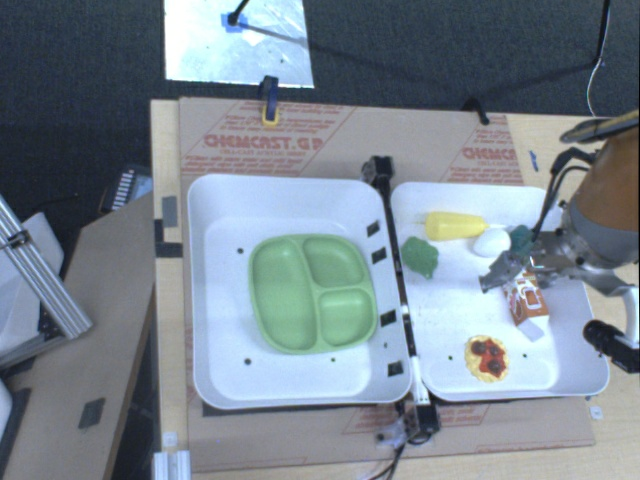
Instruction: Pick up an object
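**Op A:** From the overhead camera, I have the arm (608, 203) coming in from the right, its orange band over the right bin's (440, 373) far edge, wrist angled down and left. The end effector (503, 273) sits low over the bin's middle; whether it is released or clenched, I cannot tell from here.

**Op B:** What's near it on my feed?

**Op A:** A red-and-white carton (526, 301) lies just beside the end effector, toward the near side. A white egg (490, 241) and a yellow corn-like piece (455, 226) are behind it, touching each other. A dark green piece (521, 237) pokes out beside the egg. A green broccoli-like toy (420, 257) is near the bin's left wall, and a small pizza slice toy (487, 357) lies toward the front.

**Op B:** And the left bin (225, 368)?

**Op A:** I see a green divided plate (308, 293) with three compartments, lying flat in its centre. Both bins rest on the cardboard-covered surface (300, 138).
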